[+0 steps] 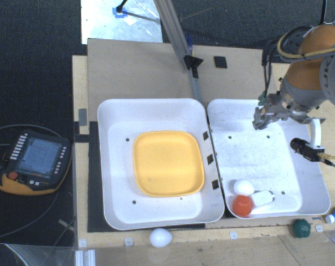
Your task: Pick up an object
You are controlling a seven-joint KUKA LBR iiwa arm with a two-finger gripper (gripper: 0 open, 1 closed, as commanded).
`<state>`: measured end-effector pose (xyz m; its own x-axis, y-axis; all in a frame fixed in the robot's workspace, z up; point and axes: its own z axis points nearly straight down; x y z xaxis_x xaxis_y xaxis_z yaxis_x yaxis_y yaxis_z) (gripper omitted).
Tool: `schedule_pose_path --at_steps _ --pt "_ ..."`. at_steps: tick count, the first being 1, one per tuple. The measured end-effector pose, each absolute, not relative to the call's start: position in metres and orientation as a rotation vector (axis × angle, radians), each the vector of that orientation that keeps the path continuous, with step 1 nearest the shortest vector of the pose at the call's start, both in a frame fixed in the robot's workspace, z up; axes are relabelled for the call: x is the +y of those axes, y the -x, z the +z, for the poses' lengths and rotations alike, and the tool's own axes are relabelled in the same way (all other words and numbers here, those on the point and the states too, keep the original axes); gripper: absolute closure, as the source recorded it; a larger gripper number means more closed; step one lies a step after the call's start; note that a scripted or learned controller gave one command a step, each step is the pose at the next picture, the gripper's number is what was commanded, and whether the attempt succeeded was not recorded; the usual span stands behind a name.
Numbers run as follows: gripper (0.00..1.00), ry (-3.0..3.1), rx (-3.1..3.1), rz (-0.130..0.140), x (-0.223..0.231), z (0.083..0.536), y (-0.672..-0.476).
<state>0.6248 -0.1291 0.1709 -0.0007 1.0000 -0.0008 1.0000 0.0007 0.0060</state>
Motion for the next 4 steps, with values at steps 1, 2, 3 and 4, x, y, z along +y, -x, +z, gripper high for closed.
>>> schedule_pose_path --at_steps 1,2,3,4 --pt "1.0 -2.217 2.219 0.006 -0.129 0.232 -0.62" --pt "1.0 -2.219 2.221 0.003 -0.129 0.255 -0.62" --pt "1.0 -2.218 2.226 0.001 -0.081 0.244 -0.613" --pt "1.0 -2.217 2.227 0.001 -0.027 0.231 -0.613"
